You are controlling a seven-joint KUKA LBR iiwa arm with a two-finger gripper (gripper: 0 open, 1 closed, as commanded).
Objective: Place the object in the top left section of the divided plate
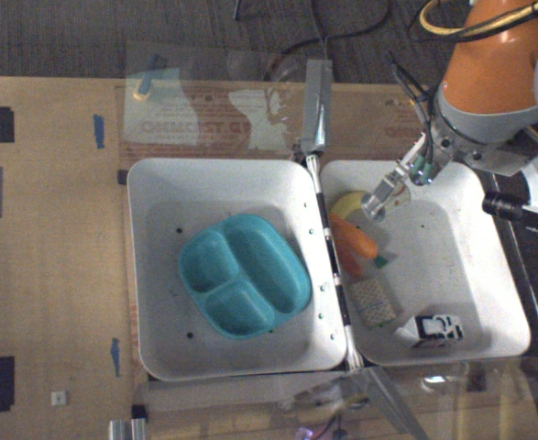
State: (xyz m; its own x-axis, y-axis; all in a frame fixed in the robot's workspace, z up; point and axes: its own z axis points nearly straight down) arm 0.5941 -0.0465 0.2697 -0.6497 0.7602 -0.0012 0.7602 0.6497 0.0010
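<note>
Down at the near edge of the counter [58,337] sat the two white bins, side by side. The left bin [159,191] held a teal divided plate [244,275], which lay tilted a bit, near the middle of that bin. The plate had three sections, and nothing lay in them.

The right bin [488,282] held the small things. A black and white block [438,327] lay near that bin's near edge. A speckled tan sponge [375,302] lay close to the wall between the bins, toward the near side. Just past it, against the same wall, lay an orange carrot [356,242] with a bit of green at its end. A yellow round thing [349,203] sat right behind the carrot, touching it or nearly so, at the far left corner of the right bin.

The arm [498,62] came in from the far right corner of the counter, with its big orange band up high. The gripper [385,197] hung over the far part of the right bin, just beside the yellow round thing. I could not tell how wide it was, and nothing could be seen held in it.

A clear plastic sheet [195,108] lay on the counter behind the left bin.
</note>
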